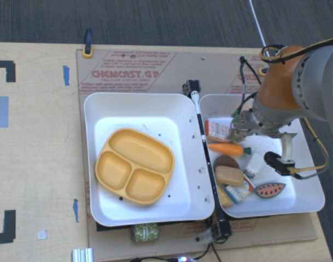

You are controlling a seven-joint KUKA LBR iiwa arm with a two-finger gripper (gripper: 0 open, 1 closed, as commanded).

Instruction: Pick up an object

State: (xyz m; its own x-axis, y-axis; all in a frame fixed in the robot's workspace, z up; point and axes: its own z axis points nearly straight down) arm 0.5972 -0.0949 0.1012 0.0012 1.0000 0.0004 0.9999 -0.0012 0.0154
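Two shallow white bins sit side by side on the table, and the split between them explains the layout: the left bin (95,119) carries a yellow divided plate (135,165) with three compartments, lying flat in the middle, while the right bin (311,198) gathers the loose toys that can be picked. These crowd toward that bin's left wall: a carrot (225,149) lying crosswise, a brown and tan bread-like piece (230,173) just below it, a small printed packet (216,129) above it, a watermelon slice (270,190) nearer the front, and a yellow item (227,196) tucked at the front left corner.

The arm (297,86) reaches in from the right and its wrist hangs over the rear half of the right bin, so the gripper (244,129) sits low, just above the carrot and beside the packet. From this slant the wrist and cables cover the jaws; whether they are apart or closed cannot be told, and nothing is visibly held. Judging by the pose, the carrot is the likeliest target, and its neighbours lie close enough to get nudged.
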